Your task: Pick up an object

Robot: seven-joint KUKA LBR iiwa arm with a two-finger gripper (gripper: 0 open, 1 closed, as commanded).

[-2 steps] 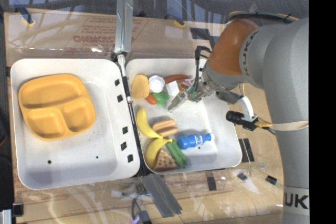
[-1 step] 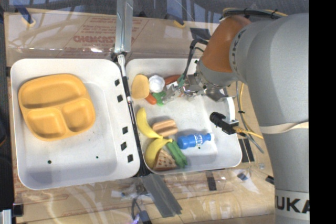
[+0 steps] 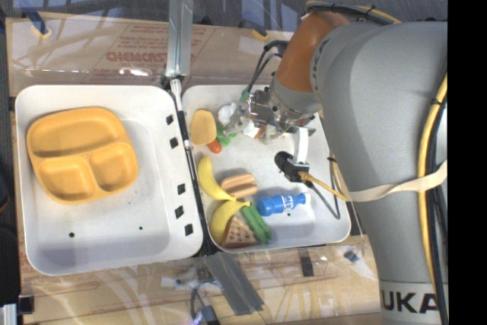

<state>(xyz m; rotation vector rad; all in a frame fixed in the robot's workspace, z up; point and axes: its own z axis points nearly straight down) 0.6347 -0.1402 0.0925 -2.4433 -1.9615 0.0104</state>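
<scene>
Arm over right bin (image 3: 327, 228).
Gripper (image 3: 255, 116) low near bin's far edge, beside a white object (image 3: 227, 113); finger opening cannot be told. Banana (image 3: 207, 180) near bin's left wall.

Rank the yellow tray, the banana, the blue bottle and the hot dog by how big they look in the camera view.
Largest to smallest:
1. yellow tray
2. banana
3. blue bottle and hot dog: these look about alike, so I won't rank them.
</scene>
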